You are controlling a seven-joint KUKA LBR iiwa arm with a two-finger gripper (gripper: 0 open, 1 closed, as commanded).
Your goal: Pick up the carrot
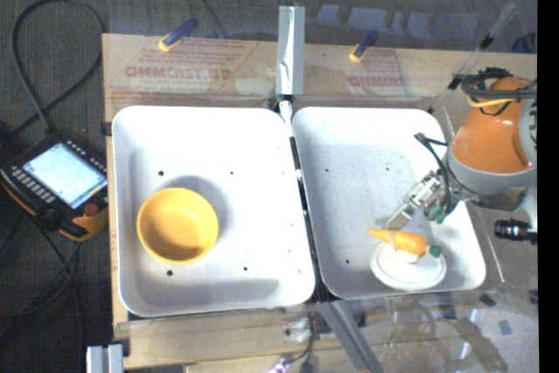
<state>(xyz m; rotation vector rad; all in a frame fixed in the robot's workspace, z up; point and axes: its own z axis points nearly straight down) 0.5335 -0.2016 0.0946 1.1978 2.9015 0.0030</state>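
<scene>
Gripper (417,203) hangs over the right bin (349,144), just above the carrot (400,239); can't tell whether it's open or closed, and nothing is visibly held. Carrot lies across a small white plate (407,269) near the bin's front right corner. Left bin (175,127) holds a yellow bowl (177,224).

Right bin's (349,144) far half lies open; white plate (407,269) crowds its near corner.
</scene>
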